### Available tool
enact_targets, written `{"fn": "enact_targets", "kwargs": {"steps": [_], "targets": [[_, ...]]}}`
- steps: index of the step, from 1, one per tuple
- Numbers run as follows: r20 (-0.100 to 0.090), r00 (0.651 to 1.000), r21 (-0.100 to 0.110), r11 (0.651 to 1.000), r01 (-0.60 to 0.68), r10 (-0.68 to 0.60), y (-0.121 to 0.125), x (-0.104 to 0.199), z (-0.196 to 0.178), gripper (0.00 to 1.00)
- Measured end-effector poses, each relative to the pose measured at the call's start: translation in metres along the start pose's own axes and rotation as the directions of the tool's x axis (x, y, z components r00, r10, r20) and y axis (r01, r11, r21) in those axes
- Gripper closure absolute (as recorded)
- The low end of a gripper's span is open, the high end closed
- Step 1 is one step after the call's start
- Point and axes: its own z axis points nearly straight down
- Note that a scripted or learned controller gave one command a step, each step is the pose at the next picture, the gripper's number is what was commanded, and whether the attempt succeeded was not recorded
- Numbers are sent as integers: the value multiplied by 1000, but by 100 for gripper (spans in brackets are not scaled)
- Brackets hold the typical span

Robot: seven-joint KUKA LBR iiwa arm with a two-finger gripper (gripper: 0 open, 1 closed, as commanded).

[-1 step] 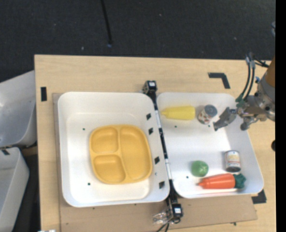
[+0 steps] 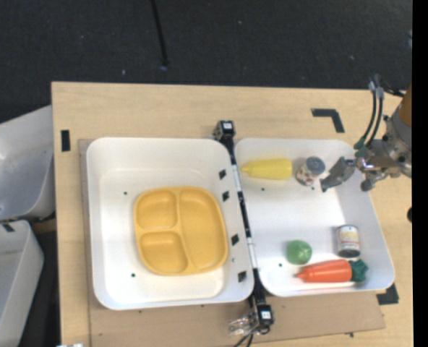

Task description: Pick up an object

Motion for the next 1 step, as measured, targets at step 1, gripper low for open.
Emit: {"fn": "enact_targets", "kwargs": {"steps": [1], "targets": [[1,1000,2,1000,-2,2,-1,-5,42,0]]}}
